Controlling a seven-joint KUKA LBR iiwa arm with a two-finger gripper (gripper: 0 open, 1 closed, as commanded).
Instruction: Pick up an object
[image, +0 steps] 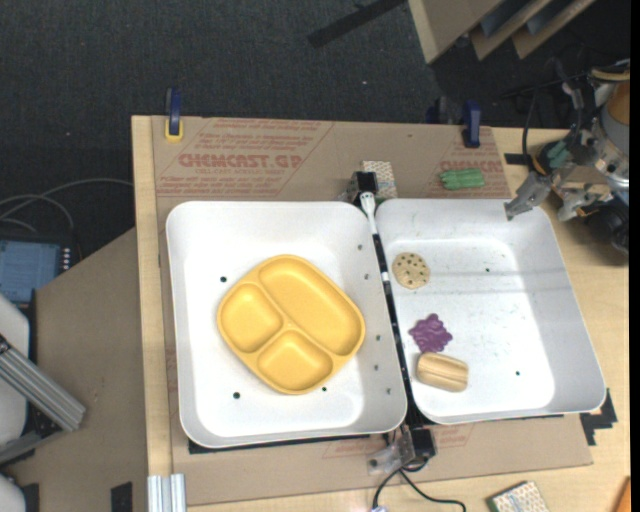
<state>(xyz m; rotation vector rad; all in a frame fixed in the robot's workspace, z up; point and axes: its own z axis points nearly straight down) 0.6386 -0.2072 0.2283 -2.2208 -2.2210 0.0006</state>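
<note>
On the left, a shallow white plastic bin (190, 300) holds a yellow three-compartment plastic plate (290, 322), lying flat near the bin's middle. Both bins rest on a brown cardboard sheet (250, 160) laid over the tabletop (610, 320). Just to the right sits the second shallow white bin (520, 300). Along its left side lie three small things: a round tan cookie with dark specks (410, 269) nearest the far edge, a purple bunch of toy grapes (430, 332) below it, and a beige bread-roll-shaped toy (442, 372) just beside the grapes, nearest the camera. A small green object (462, 180) lies on the cardboard beyond this bin. At the far right, the hand (550, 195) hovers over the bin's far right corner, well apart from the three toys, with nothing between its fingers; how far it is open cannot be told.
</note>
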